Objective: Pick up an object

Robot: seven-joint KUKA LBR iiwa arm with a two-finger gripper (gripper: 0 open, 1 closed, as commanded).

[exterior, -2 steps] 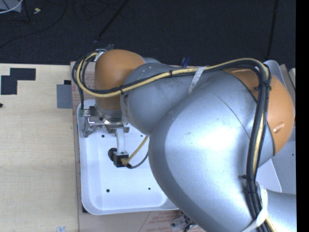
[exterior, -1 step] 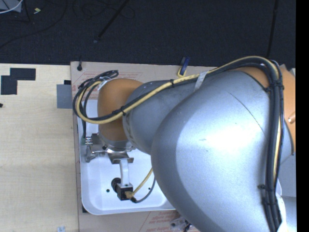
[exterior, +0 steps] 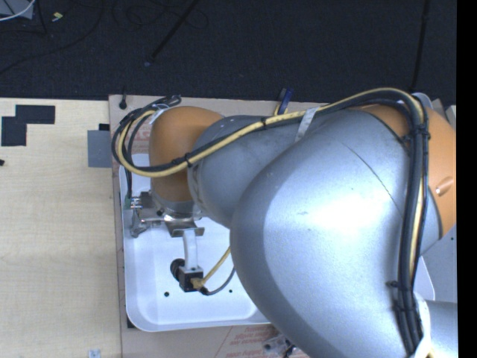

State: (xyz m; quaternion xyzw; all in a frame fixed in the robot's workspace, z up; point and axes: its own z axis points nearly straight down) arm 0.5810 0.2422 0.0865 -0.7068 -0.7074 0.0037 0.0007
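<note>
My arm reaches in from the right and covers most of the white bin. Its orange band sits over the bin's back left part. Below the band, the gripper shows as a bit of metal close to the bin's left wall, low over the floor. The arm hides whatever lies beneath it. On the bare strip of bin floor at the front left I see no loose object.
A pale wooden bench top stretches to the left of the bin. A small blue thing sticks up at the bin's back edge. Cardboard lies along the front rim.
</note>
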